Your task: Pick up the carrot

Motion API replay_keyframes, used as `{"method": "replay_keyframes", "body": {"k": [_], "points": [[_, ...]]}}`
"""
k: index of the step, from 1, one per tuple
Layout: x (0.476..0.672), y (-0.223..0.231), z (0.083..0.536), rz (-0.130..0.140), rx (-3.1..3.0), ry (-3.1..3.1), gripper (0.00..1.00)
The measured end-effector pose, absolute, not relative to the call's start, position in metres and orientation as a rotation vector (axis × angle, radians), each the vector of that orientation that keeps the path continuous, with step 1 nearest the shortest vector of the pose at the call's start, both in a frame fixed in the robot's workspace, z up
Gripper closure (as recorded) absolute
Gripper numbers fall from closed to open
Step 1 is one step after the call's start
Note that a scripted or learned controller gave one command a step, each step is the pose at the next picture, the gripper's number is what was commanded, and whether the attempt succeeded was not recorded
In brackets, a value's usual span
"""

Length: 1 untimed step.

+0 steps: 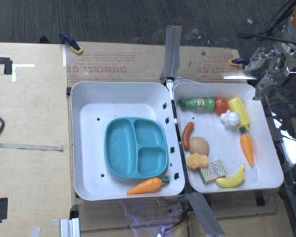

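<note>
- I see the bench (29,172), light wood, filling the left and lower part of the frame.
- On it the left bin (84,132) and the right bin (266,177) stand side by side, their inner walls touching in the middle of the frame.
- In the left bin a blue divided plate (136,147) lies flat near the centre.
- At the upper right edge of the frame I see the arm with its hand (274,70), above and outside the far right corner of the right bin; I cannot tell how it stands, it is too cluttered there.
- One carrot (145,185) lies at the lower edge of the left bin, just below the plate, green end to the right.
- A second carrot (246,149) lies in the right half of the right bin, tip pointing down.
- Near it I see a yellow corn (239,111), a banana (231,178), a green bottle (198,103) and a sausage (187,135).
</note>
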State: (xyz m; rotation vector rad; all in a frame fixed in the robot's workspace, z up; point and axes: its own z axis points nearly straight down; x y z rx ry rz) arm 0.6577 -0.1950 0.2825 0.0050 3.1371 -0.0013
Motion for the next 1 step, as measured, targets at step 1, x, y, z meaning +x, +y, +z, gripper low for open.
{"method": "replay_keyframes", "body": {"k": [1], "points": [[0.5859, -0.1966, 0.1278, 0.002, 0.038, 3.139, 0.00]]}}
